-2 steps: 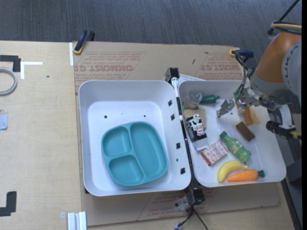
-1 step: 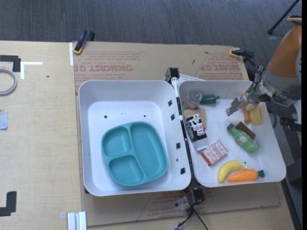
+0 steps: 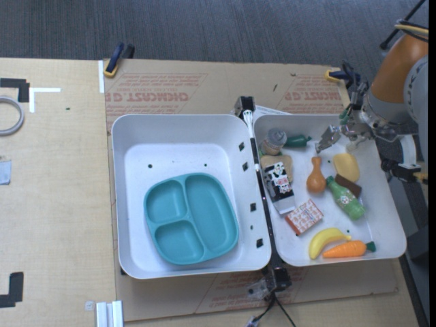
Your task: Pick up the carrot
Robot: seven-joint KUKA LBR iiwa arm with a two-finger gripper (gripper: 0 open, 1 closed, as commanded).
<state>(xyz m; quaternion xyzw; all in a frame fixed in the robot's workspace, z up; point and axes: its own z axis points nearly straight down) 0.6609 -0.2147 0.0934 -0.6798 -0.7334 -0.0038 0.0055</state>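
Note:
The carrot (image 3: pixel 347 249), orange with a green stub at its right end, lies flat at the near edge of the right bin (image 3: pixel 390 203), just right of a yellow banana (image 3: pixel 326 240). My gripper (image 3: pixel 330 137) hangs over the far part of that bin, well beyond the carrot and slightly to its left. Its fingers look open, with nothing between them. The grey arm with its orange band (image 3: pixel 402 70) comes in from the upper right.
The right bin also holds a green bottle (image 3: pixel 347 197), a yellow fruit (image 3: pixel 346 165), a brown gourd (image 3: pixel 315 176), a red and white box (image 3: pixel 304 216), a cow-print carton (image 3: pixel 277 180) and a can (image 3: pixel 274 140). A teal divided plate (image 3: pixel 191 218) lies in the left bin (image 3: pixel 129 182).

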